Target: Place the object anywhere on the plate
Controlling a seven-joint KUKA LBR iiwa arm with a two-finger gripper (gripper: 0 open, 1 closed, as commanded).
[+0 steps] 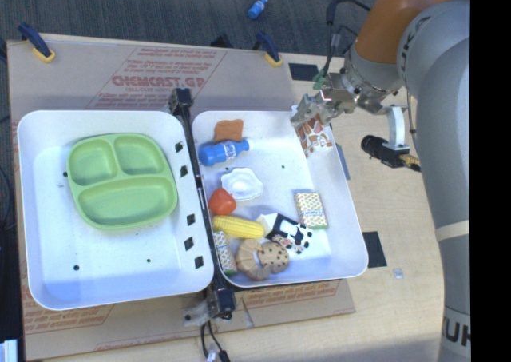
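A green divided plate (120,181) lies in the left bin (48,272). At the far right rim of the right bin (351,248), my gripper (314,115) is shut on a small white carton with red print (318,138). The carton hangs tilted just below the fingers, over the bin's edge. The whole width of the right bin lies between the carton and the plate.
The right bin holds a blue bottle (222,151), an orange-brown piece (229,130), a white cup (241,184), a red tomato (222,202), a corn cob (238,227), cookies (263,258), a black-and-white toy (289,234) and a patterned box (310,208). A black divider (192,184) separates the bins.
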